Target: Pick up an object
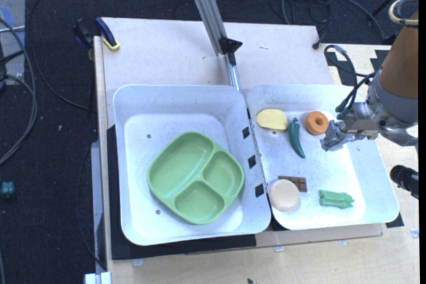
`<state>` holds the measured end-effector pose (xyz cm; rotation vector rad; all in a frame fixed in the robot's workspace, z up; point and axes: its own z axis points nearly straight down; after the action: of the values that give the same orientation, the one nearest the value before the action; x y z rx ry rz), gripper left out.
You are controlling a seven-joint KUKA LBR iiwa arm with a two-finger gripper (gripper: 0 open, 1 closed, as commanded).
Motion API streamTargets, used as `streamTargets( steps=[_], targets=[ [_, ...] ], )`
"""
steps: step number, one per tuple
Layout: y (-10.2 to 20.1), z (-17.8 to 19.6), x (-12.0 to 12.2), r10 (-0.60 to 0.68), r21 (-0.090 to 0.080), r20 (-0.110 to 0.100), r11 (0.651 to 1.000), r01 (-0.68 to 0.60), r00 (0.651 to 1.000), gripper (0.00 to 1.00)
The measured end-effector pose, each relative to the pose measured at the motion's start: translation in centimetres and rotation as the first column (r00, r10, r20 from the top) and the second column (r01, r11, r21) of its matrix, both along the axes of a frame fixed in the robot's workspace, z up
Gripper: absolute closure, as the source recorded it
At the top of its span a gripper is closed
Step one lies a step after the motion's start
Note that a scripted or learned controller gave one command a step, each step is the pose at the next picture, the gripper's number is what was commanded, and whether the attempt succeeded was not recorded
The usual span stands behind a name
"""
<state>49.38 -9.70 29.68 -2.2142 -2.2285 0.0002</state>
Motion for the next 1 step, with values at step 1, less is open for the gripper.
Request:
streamTargets(
  steps=[1],
  targets=[
    [4.35,-1.99,0.21,0.000,0.000,-0.001,1.000,0.000,1.000,1.00]
  ],
)
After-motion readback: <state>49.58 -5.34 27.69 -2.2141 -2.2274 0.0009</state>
